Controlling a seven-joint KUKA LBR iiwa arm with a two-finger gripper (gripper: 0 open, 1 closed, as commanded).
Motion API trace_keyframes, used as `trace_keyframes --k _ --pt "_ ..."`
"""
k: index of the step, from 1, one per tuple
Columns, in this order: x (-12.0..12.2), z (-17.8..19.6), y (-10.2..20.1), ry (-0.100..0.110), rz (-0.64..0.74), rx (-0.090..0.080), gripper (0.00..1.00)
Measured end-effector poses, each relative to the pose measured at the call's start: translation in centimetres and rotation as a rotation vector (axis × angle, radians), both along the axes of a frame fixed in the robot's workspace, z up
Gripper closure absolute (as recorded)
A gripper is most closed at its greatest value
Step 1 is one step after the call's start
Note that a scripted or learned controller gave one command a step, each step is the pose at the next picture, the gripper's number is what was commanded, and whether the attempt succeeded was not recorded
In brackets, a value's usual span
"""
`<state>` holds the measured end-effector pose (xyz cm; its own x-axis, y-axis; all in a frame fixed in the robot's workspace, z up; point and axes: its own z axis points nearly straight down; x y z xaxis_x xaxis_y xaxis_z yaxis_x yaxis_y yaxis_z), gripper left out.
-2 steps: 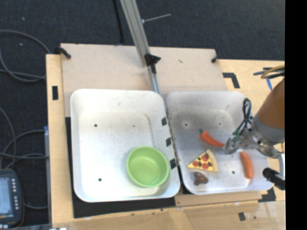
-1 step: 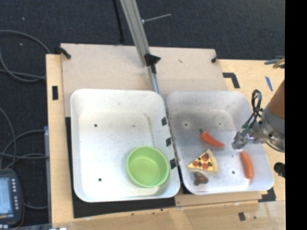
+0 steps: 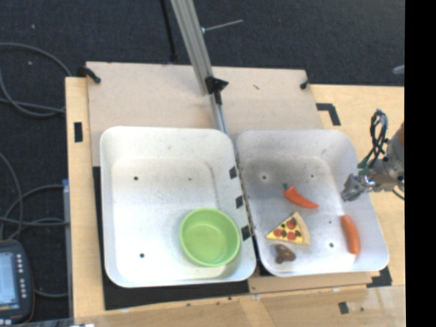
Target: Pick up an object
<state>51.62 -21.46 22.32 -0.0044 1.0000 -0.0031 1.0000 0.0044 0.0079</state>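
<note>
The gripper point(image 3: 354, 186) stood at the right edge of the frame, over the right-hand rim of the right bin point(image 3: 320, 142). Whether it was open or closed could not be told at this size and angle, and nothing was seen held in it.

The nearest candidate was the orange sausage-shaped piece point(image 3: 351, 234), which lay on the bin floor just below the gripper in the frame, toward the lower right. Its long axis ran nearly top to bottom in the frame, tilted slightly to the right at its lower end. A grasp across its short width would therefore probably call for jaws closing roughly left to right in the frame.

The toy carrot point(image 3: 300, 197) lay left of the gripper, near the middle of the right bin. Its long axis ran from upper left to lower right, with a small green tip at the upper left end. It appeared smooth and tapered.

The pizza slice point(image 3: 289, 230) lay below the carrot: a flat wedge, yellow with red spots, its point toward the upper right. Just below it, and nearly touching it, sat a small dark brown lump point(image 3: 285, 253) of irregular shape.

The green bowl point(image 3: 210, 236) rested in the lower right corner of the left bin point(image 3: 136, 155), well apart from the gripper. It was round, open upward and glossy. Both bins were shallow, white, rounded at the corners and speckled with dark marks.
</note>
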Motion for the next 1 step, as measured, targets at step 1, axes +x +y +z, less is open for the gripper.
trace_keyframes --k 1 --pt "1.42 1.32 5.56 0.003 0.005 0.004 1.0"
